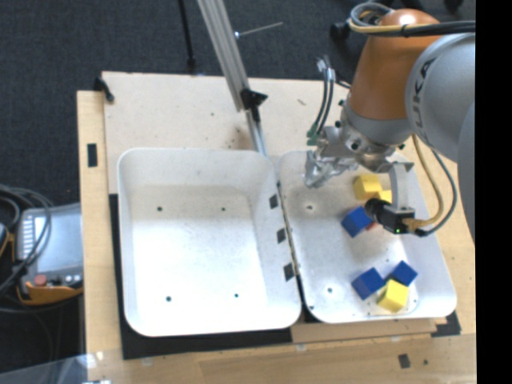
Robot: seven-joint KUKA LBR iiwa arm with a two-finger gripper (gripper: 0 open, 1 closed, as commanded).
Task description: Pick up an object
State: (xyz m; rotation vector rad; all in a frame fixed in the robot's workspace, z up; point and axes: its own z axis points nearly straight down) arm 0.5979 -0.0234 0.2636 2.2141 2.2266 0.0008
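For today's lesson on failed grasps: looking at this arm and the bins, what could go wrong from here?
The gripper hangs over bare floor near the right bin's far-left corner, apart from every block, so closing here would likely catch nothing. The near blocks, blue, yellow and blue, sit bunched together, so fingers could jam or shove neighbours.

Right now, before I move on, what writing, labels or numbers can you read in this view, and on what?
"KU": partial black letters running down the grey arm casing, cut off at the frame edge.
Grey handheld control box with orange base, left of the bench: any labels are too small and blurred to read.
White bins, blue and yellow blocks: no text.
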